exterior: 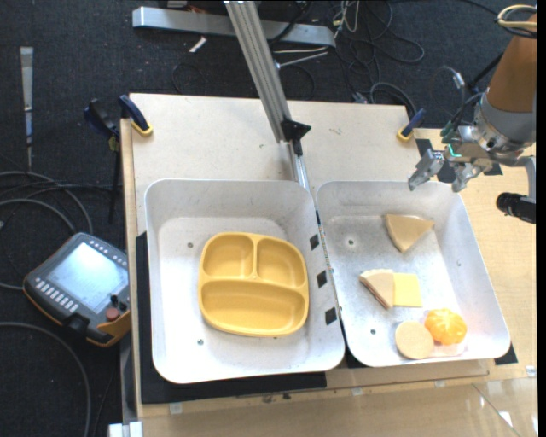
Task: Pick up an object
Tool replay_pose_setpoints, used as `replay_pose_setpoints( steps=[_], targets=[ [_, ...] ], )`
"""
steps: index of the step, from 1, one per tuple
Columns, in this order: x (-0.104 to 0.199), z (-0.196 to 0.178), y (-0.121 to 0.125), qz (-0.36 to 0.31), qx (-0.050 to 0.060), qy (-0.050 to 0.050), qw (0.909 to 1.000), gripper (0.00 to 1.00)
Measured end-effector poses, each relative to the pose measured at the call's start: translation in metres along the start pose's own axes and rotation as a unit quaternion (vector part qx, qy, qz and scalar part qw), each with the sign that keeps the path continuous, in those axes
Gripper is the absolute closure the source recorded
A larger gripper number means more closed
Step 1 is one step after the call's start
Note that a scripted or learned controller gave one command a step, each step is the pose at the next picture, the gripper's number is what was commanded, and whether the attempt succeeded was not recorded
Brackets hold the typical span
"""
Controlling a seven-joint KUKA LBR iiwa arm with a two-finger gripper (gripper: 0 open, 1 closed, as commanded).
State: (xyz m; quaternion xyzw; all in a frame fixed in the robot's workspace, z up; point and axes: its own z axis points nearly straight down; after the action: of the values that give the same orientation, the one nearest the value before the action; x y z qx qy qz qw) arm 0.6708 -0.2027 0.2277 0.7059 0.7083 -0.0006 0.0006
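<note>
Arm reaches in from upper right, wrist bent down. Gripper [437, 173] is held above the right bin's [478, 282] far rim, fingers spread, nothing between them. Tan wedge [407, 230] is seen nearest, lying in that bin, apart from it.

Below me, two white bins [162, 256] sit side by side on a pale bench [213, 128] in the middle of the frame. A slanted metal pole [264, 68] runs from the top centre down to the seam between the bins. Two clamps with yellow tips [132, 115] grip the bench's upper corners. At lower left, a teach pendant [81, 286] with a lit screen lies on the dark floor [60, 171], among loose black cables [34, 358]. A grey metal bar [213, 24] lies across the top.
</note>
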Motion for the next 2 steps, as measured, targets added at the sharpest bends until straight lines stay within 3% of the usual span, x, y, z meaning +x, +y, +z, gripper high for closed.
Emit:
replay_pose_setpoints(
  steps=[2],
  targets=[
    [0.006, 0.108, 0.000, 0.000, 0.003, 0.001, 1.0000, 0.00]
  ],
)
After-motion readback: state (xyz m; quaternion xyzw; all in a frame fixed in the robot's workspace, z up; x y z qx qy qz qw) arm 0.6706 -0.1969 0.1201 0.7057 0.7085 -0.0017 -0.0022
